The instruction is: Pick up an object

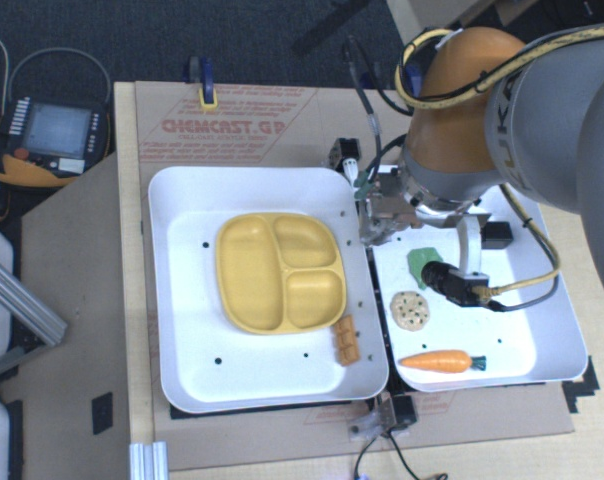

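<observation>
Two shallow white bins side by side on the cardboard-covered surface [232, 118]. In the left bin [182, 298], at centre frame, a yellow divided plate [280, 272] with three compartments, and just beside its lower right corner a small brown waffle-like piece [346, 340], close to the plate edge, contact not clear. In the right bin [542, 318], right of centre: a green object [420, 263], partly hidden; below it a round cookie [410, 310] with dark chips; near the lower edge an orange carrot [437, 362] lying flat, green end to the right. Grey arm with orange band [462, 78] entering from the upper right. End effector [382, 218] low over the divide between both bins, above the green object in the frame; whether spread or pressed together, cannot tell, fingers hidden by the wrist body. Nothing seen pinched. At upper left of the frame, off the surface, a small black device with screen [57, 130].
</observation>
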Robot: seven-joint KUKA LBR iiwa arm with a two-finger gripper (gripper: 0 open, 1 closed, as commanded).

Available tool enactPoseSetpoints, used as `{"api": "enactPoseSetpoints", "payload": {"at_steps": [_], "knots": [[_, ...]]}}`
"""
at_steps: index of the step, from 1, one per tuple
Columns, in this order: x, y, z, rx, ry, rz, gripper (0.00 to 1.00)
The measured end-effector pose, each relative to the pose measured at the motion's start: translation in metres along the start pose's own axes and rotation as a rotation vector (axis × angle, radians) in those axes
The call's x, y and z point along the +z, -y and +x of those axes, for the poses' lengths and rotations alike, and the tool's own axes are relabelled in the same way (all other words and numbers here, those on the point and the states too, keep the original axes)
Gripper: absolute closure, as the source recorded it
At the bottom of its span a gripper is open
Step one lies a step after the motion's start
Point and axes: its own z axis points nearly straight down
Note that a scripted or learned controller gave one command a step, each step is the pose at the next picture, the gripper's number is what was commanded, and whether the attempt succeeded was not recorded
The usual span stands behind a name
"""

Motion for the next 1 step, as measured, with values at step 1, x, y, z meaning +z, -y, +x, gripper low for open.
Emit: {"api": "enactPoseSetpoints", "payload": {"at_steps": [1], "knots": [[0.0038, 0.0198, 0.0551, 0.000, 0.000, 0.000, 1.00]]}}
